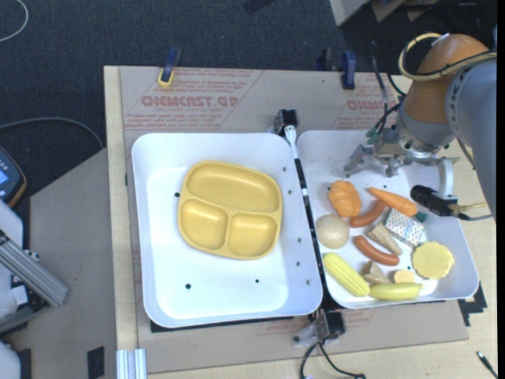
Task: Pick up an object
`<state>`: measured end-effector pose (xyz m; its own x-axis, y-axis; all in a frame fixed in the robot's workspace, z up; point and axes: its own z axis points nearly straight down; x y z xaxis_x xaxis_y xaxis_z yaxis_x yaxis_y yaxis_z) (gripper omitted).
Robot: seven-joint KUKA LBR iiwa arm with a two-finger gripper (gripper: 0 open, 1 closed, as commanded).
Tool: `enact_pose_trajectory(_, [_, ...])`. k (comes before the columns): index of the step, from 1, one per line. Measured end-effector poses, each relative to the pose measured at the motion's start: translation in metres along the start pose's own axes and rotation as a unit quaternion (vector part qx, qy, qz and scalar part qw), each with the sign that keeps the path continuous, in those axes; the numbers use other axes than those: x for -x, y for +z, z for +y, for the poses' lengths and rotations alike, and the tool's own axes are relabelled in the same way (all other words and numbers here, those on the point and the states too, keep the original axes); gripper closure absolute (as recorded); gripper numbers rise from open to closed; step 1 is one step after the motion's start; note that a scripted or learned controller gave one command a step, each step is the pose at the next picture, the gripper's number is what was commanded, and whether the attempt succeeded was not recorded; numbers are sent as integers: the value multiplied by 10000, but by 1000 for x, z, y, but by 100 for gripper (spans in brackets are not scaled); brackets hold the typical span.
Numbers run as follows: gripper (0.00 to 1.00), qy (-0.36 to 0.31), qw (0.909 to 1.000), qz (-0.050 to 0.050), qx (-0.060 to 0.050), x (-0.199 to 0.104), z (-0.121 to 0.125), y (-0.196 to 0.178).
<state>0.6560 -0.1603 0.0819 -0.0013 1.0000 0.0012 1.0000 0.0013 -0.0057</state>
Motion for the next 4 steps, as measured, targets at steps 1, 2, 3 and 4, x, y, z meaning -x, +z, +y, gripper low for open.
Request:
enact_pose_trajectory(1, [100,-1,10000,-10,37,0,2,-14])
enact_pose_trajectory(2, [100,4,10000,-18,66,1,7,-59])
enact_pose_trajectory(3, [100,7,10000,-22,72,9,3,-114])
enact_pose_trajectory(4, [100,4,10000,-18,64,10,4,-146])
